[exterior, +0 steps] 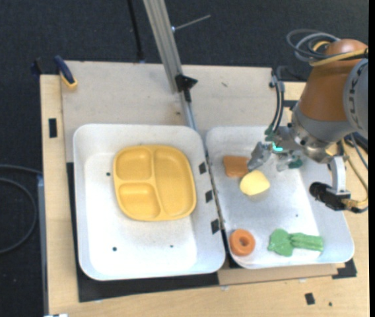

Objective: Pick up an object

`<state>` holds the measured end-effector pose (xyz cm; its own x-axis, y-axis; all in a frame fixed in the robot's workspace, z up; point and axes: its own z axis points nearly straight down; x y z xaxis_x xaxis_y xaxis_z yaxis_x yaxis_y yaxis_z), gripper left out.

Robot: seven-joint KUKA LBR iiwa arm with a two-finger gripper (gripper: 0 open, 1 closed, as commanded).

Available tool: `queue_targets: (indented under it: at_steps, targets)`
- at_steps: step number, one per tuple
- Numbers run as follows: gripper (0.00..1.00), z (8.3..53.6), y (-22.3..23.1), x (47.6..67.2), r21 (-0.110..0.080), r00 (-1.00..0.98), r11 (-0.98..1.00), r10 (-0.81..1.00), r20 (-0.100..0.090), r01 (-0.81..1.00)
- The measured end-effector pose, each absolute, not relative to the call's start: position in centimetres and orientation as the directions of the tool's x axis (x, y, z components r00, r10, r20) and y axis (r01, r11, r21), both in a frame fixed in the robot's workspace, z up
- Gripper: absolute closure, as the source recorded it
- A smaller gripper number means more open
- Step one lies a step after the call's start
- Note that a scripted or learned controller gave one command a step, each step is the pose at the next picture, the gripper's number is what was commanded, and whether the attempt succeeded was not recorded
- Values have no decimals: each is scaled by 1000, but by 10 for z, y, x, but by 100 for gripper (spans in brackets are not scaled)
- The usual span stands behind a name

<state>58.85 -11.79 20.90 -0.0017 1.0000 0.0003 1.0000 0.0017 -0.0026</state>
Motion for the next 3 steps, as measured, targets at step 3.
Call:
queue_targets:
  at_steps: [3]
  targets:
    - [0,108,-115,590,-3,2,-2,1000,-1,1000]
